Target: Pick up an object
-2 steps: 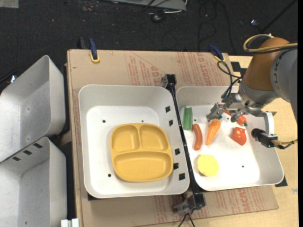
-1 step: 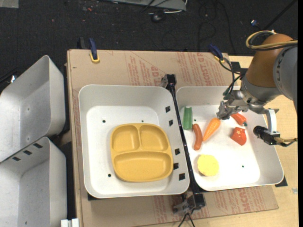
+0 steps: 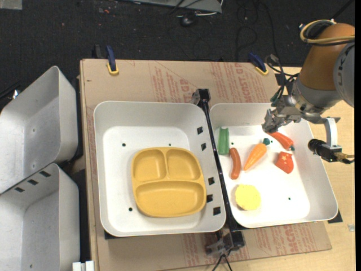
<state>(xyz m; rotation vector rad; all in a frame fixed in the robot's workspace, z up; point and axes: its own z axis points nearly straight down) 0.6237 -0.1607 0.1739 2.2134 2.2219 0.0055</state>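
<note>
The tool (image 3: pixel 274 123) hung low over the right bin (image 3: pixel 324 199) beside a red pepper (image 3: pixel 280 140), its grip impossible to judge, nothing visibly lifted yet.

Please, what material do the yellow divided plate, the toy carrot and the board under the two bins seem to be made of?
The yellow divided plate looks like moulded plastic: uniform colour, rounded ridges, a soft matte sheen. The toy carrot seems plastic too, with flat orange colour and a smooth surface, though rubber is possible. The board under the bins looks like corrugated cardboard: dull brown with red printed lettering.
</note>
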